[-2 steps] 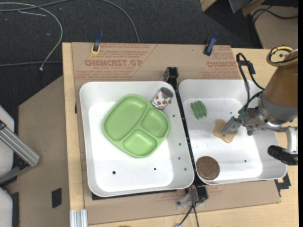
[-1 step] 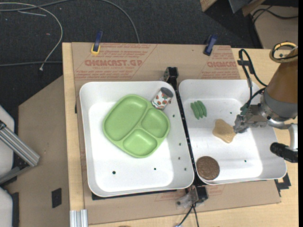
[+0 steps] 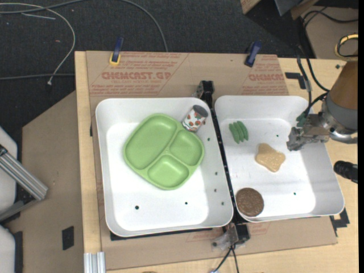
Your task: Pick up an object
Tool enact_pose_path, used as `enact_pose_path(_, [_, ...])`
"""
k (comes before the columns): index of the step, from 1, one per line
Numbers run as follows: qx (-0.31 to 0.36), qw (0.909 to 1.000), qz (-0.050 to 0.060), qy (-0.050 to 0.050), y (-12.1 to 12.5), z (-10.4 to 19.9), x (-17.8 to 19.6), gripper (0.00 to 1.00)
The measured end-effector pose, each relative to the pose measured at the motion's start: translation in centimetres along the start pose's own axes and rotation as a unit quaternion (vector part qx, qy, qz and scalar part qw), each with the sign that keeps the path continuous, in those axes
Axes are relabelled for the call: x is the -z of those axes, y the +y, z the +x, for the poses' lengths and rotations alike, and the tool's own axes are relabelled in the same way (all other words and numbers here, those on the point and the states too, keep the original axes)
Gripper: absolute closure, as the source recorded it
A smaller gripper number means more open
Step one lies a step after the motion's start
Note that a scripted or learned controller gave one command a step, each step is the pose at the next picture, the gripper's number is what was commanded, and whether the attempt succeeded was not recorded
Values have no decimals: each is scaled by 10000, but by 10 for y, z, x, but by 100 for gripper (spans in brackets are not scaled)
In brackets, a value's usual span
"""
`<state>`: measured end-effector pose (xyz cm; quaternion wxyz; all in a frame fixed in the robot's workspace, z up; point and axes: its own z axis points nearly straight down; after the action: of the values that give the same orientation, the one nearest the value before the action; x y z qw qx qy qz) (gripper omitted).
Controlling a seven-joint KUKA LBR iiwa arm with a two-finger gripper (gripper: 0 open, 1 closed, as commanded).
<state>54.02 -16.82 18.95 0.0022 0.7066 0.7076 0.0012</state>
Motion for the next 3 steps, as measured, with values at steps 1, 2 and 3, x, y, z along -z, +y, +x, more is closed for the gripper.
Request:
enact_pose_path(1, [0,10000,-4,-3,1,0,51,100])
enact_pose_path(2, [23,10000,36,26,-13,56,57,100])
enact_pose_path(3, [27,10000,45,28,-26,116,47,100])
